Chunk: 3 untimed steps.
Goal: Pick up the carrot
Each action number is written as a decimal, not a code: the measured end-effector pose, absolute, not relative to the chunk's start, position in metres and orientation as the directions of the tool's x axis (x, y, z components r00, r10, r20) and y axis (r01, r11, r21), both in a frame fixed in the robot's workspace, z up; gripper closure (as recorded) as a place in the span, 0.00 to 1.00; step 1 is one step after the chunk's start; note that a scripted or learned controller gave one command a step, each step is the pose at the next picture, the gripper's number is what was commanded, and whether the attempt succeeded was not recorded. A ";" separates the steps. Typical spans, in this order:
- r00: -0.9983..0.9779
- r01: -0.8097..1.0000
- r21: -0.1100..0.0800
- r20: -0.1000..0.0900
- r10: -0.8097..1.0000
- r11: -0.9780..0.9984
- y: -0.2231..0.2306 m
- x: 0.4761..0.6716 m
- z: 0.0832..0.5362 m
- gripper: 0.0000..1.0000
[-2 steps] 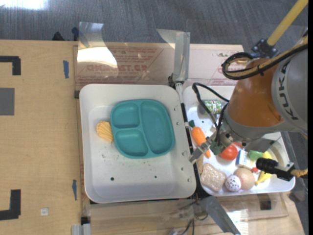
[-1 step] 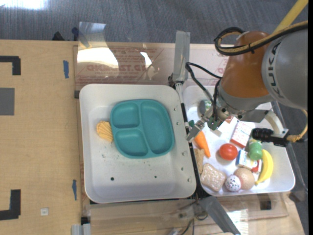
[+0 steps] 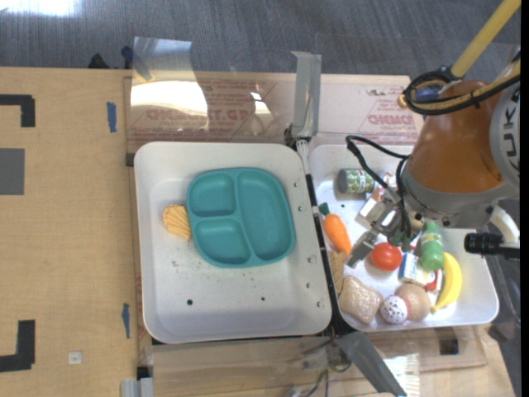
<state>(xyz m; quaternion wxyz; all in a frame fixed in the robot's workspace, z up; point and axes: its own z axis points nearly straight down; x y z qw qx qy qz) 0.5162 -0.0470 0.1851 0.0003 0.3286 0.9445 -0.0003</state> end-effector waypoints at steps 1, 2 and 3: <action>-0.800 0.600 0.004 -0.003 0.600 0.800 -0.012 0.544 0.185 0.00; -0.867 0.499 0.003 -0.006 0.499 0.867 -0.033 0.566 0.185 0.00; -0.756 0.655 0.001 0.001 0.655 0.756 -0.012 0.528 0.185 0.00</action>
